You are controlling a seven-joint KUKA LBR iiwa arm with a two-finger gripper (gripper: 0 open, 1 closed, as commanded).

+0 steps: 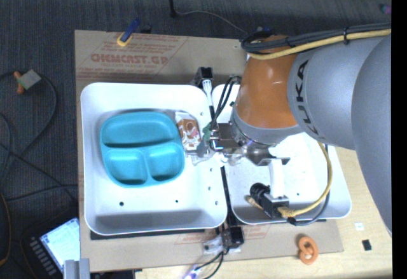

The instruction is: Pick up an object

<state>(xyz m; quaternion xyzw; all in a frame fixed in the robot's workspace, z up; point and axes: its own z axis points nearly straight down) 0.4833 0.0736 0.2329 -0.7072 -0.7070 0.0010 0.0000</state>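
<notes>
A blue divided plate [140, 146] lies in the left white bin [114, 208], toward its upper middle. Against the plate's right edge sits a small brown and white wrapped item [186, 129]. My gripper [205, 142] hangs low over the left bin's right wall, just right of and below the wrapped item, close to the plate's right rim. The broad grey and orange arm [280, 93] covers most of the right bin [337, 204], so what lies under it is hidden.
The ridge between the two bins [224, 195] runs right under the wrist. An orange ring [307, 248] lies on the bench in front of the right bin. A blue and yellow marker [129, 31] rests on the cardboard's far edge.
</notes>
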